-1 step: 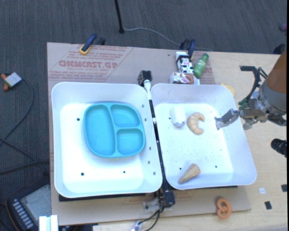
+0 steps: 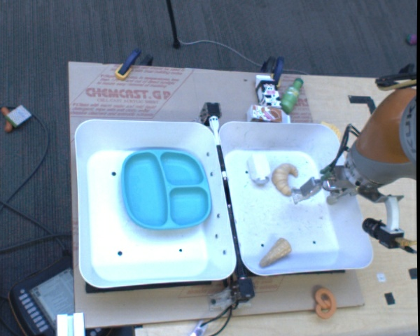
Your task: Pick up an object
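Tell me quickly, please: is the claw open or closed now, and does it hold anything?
Claw: cannot be told if open or closed; it sits over the right bin next to the croissant, with nothing visibly held.

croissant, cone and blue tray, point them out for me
croissant [image 2: 285,177], camera view, middle of its curved body
cone [image 2: 275,252], camera view, middle of its length
blue tray [image 2: 134,201], camera view, its left rim

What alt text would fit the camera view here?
A grey-and-orange arm's gripper hovers in the right bin beside a croissant, near a white piece and a cone. The left bin holds a blue divided tray.
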